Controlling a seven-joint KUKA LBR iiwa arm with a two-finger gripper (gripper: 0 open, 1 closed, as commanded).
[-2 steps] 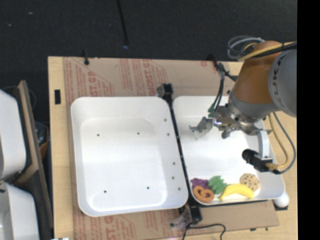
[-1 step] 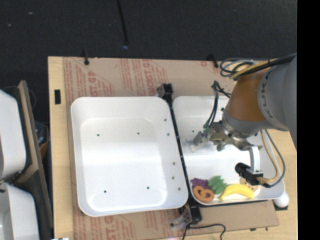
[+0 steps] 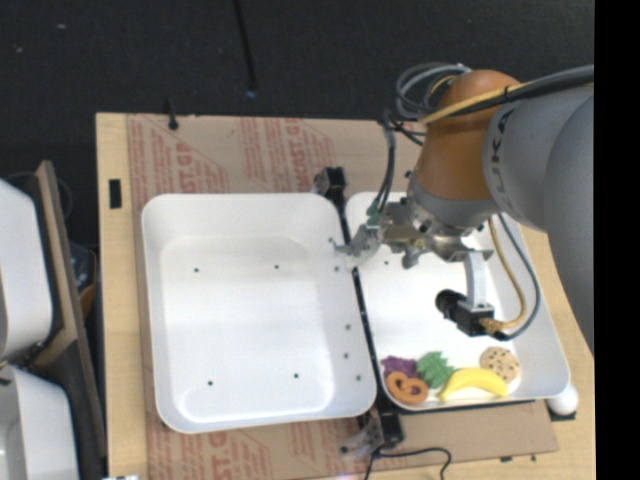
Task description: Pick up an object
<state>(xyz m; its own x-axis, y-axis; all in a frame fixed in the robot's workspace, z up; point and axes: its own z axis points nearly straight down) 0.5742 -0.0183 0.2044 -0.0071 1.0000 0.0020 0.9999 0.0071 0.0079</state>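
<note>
Well apart from the gripper (image 3: 402, 240) and nearer the camera, a banana (image 3: 470, 383), cookie (image 3: 498, 365), green toy (image 3: 435, 368), purple grapes (image 3: 400, 366) and orange toy (image 3: 407, 389) lay clustered in the right-hand bin (image 3: 415, 303), while the gripper, its state impossible to tell, hung over that bin's far end beside the left-hand bin (image 3: 250, 308).

Two white bins (image 3: 240, 308) (image 3: 410, 313); one each (toys) of banana (image 3: 470, 383), cookie (image 3: 499, 364), grapes (image 3: 398, 366), green leaf (image 3: 435, 368), orange pretzel (image 3: 407, 389).
</note>
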